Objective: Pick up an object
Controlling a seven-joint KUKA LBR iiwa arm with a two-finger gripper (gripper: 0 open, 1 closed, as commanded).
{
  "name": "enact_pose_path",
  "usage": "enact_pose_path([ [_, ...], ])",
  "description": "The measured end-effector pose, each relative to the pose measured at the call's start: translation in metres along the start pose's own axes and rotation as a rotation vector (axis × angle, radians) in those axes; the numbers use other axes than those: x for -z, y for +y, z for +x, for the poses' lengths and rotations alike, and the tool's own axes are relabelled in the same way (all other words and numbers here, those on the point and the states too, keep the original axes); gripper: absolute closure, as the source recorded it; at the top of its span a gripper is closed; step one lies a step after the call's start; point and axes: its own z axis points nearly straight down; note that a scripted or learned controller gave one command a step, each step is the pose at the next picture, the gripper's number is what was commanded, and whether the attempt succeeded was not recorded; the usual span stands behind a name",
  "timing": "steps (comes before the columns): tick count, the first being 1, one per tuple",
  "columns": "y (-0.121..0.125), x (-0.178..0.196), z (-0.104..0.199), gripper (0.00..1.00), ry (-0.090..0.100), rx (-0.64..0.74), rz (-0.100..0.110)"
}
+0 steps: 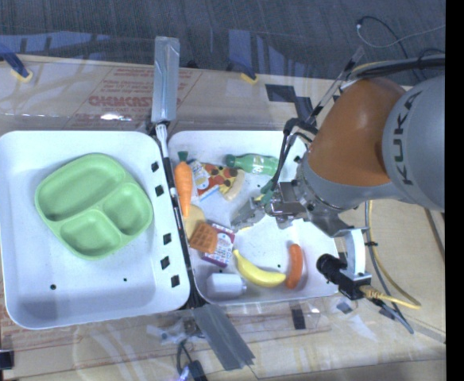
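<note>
My gripper [265,203] hangs over the middle of the right bin [321,290], under the arm's orange band. Several objects lie in this bin. An orange carrot [183,184] rests along the left wall. A yellow banana [257,272] and a red-orange sausage [295,265] lie near the front edge, below the gripper. A green bottle [253,163] sits at the back, just up and left of the gripper. Snack packets [214,243] lie left of the gripper, and nothing shows between the gripper and them.
The left bin [25,292] holds a green divided plate [94,204]. A small white block [223,285] lies in the right bin's front left corner. More small packets [214,178] sit beside the carrot. Cables trail off the arm at the right.
</note>
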Motion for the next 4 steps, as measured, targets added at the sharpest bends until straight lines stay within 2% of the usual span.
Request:
enact_pose_path([
  [1, -0.001, -0.148, -0.037, 0.0, -0.002, 0.161, -0.007],
  [2, 0.029, -0.149, -0.039, 0.0, -0.001, 0.126, -0.01],
  [3, 0.109, -0.083, -0.056, 0.0, -0.001, 0.079, -0.004],
  [4, 0.185, -0.137, -0.118, 0.0, -0.005, 0.148, -0.024],
])
